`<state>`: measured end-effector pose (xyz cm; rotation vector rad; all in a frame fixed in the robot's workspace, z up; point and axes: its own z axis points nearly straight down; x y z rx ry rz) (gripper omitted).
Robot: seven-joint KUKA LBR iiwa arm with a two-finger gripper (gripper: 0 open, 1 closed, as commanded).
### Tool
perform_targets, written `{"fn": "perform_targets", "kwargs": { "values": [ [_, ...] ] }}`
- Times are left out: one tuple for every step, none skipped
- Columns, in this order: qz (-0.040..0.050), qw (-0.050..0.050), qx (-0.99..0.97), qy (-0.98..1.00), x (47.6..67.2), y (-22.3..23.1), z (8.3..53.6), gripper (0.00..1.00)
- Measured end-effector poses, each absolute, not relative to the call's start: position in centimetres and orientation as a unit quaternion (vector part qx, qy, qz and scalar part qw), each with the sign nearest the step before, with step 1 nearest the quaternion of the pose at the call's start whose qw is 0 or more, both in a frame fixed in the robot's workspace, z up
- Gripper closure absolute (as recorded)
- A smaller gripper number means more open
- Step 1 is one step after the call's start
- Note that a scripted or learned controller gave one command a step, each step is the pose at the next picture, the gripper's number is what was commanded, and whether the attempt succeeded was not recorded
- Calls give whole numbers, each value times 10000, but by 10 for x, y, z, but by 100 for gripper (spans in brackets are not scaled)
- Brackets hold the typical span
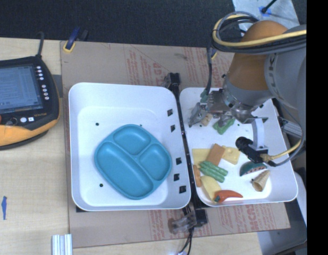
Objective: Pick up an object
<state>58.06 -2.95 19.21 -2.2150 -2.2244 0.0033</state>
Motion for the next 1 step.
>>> {"fn": "perform_targets", "kwargs": {
  "values": [
    [-8, -28, -7052, -7090, 660, -67, 193, 0]
  ]
}}
